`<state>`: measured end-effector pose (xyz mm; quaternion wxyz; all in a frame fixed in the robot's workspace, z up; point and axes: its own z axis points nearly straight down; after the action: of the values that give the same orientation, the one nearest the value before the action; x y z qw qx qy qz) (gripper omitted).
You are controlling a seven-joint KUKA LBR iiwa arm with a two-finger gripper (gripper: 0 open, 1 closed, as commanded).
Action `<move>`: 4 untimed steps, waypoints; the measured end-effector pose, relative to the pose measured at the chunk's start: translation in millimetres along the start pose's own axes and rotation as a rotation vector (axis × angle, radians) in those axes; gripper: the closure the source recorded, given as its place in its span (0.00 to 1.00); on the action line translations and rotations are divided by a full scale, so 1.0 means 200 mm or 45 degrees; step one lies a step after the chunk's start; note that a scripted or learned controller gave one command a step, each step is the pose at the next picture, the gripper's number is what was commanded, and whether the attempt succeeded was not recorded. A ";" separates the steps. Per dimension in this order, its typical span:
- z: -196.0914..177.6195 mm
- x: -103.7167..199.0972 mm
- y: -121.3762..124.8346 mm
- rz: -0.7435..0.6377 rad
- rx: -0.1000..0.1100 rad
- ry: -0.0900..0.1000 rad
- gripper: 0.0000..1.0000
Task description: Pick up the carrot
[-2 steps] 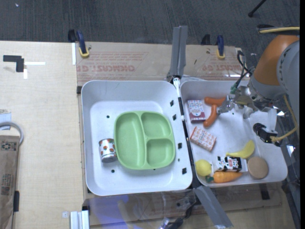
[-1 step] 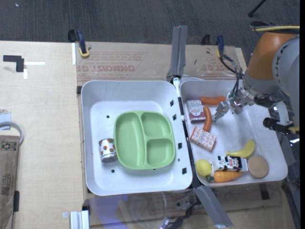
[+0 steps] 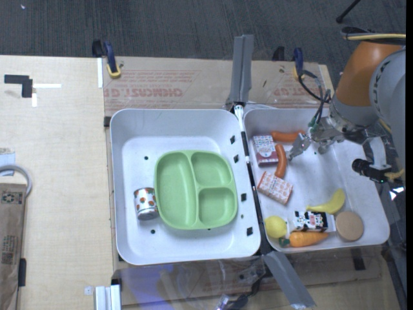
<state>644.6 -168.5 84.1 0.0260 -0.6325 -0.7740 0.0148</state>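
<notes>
the carrot [image 3: 308, 239] lies at the near edge of the right bin [image 3: 381, 228], beside a lemon [image 3: 275, 227]. further back, a banana [image 3: 329, 203]. toward the bin's far side the gripper [image 3: 298, 148] hangs with fingers apart, just beside an orange sausage [image 3: 281, 161].

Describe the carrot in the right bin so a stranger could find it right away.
Start at the right bin and go to its near edge. The carrot lies there, right of the lemon and just below the small cow-print carton. It is orange and tapered, unlike the redder sausages farther back.
</notes>
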 end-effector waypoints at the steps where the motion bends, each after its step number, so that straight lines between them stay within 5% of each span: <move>1: -0.04 0.32 0.13 0.562 -0.072 -0.013 0.00; 2: -0.08 0.32 0.13 0.558 -0.069 -0.016 1.00; 3: -0.64 0.36 -0.28 0.511 -0.074 -0.015 1.00; 4: -1.50 0.29 -0.79 0.847 -0.076 -0.006 1.00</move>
<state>496.4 -146.2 394.3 -0.0006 -0.8509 -0.5252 0.0015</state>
